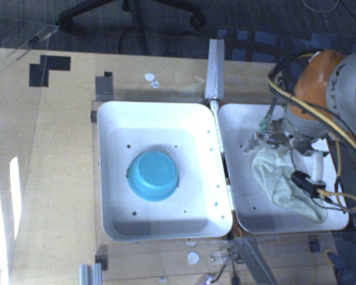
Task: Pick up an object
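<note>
**Arm hovered over crumpled cloth**

The grey arm's two-finger gripper (272,136) hung above a crumpled pale-green cloth (279,180) in the right white bin (240,159). Soft, light and limp, it probably suited a pinch at a raised fold.

You see cool, even light, glare streaks on the bench (6,183) at left, slightly soft focus.
</note>
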